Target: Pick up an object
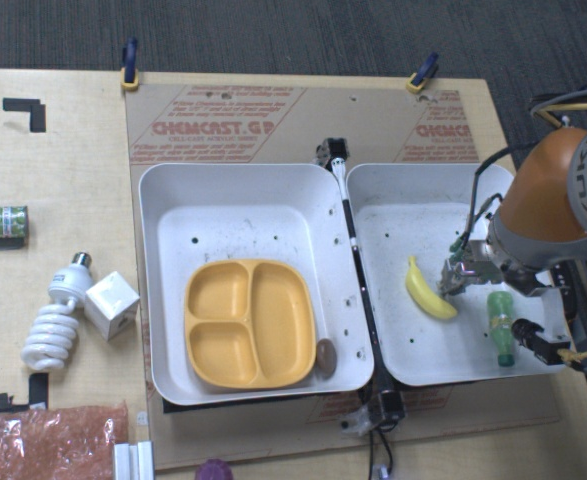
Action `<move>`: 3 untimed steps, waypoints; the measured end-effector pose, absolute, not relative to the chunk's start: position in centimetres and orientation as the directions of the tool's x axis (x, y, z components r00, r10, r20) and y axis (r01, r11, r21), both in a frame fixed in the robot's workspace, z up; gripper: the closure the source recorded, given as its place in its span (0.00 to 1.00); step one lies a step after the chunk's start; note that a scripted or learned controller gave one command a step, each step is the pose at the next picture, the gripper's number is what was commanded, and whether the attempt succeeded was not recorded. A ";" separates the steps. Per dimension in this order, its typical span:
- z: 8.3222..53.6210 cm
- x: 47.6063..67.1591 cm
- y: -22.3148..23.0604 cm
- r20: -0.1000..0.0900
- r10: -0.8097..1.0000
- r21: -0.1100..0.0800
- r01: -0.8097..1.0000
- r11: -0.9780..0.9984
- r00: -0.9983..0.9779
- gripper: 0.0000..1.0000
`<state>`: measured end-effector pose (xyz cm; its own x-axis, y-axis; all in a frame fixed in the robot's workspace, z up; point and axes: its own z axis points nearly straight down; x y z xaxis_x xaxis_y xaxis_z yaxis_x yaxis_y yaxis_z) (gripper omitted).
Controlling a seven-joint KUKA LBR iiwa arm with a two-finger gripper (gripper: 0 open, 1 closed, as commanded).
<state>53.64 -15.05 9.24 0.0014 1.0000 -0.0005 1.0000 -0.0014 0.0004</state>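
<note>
Yellow banana (pixel 429 291) — green bottle (pixel 501 326) — yellow-orange divided plate (pixel 251 323).

Tool (pixel 457 274) beside banana (pixel 428 291) in right bin (pixel 413 203)

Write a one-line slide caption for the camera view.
The arm's hand meets a banana in the right bin, beside a green bottle.

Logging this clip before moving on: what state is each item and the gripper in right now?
banana: lying flat in the right bin, gripper at its end
green bottle: on its side, right bin
yellow divided plate: flat in the left bin
gripper: low beside the banana, grasp unclear
</note>
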 end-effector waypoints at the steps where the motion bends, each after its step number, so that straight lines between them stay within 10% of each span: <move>1: 9.2 57.0 -11.7 -0.001 1.000 0.001 1.000 0.000 0.000 0.00; 2: 9.2 49.5 -10.5 0.000 1.000 0.000 1.000 -0.002 0.002 0.00; 3: 10.2 49.6 -10.5 -0.001 1.000 0.003 1.000 -0.004 0.004 1.00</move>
<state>49.62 -10.53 10.21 0.0041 1.0000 -0.0010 1.0000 -0.0041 0.0032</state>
